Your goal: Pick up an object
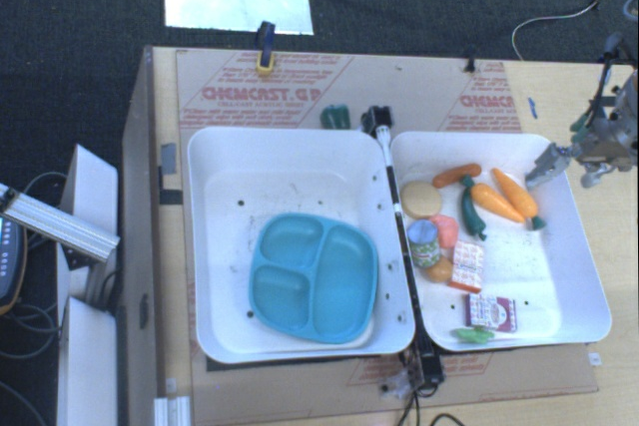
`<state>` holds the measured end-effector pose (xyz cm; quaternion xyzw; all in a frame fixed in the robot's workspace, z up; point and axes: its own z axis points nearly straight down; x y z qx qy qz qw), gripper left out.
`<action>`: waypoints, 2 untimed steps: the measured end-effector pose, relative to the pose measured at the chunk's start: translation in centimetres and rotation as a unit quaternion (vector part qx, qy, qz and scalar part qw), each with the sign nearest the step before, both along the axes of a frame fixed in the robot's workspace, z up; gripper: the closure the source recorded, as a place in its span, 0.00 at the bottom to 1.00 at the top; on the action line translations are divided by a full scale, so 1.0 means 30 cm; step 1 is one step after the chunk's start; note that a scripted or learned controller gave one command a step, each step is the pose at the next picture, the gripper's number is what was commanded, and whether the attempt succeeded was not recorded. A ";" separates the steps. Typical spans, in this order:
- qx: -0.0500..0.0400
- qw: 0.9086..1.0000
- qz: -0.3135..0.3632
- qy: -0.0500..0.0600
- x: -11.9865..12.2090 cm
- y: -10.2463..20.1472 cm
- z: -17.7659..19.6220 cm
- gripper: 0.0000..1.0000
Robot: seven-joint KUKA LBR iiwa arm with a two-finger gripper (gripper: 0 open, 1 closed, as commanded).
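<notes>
Claw [569, 153] is seen at the upper right rim of the right bin [589, 289], above the bin's edge, and whether it is apart or together cannot be told. Nothing is seen held by it. Inside that bin, two carrots [504, 200] are laid just left of the claw, with a sausage [456, 176] and a dark green vegetable [470, 214] further left. A small box [492, 312] is placed toward the bin's near side. A blue divided plate [314, 277] is set in the left bin [215, 214]
</notes>
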<state>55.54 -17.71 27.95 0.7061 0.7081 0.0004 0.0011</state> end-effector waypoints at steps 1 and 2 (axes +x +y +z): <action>0.001 1.000 0.000 0.002 -0.094 0.247 -0.448 0.00; 0.000 1.000 0.000 -0.003 0.146 0.222 -0.617 0.00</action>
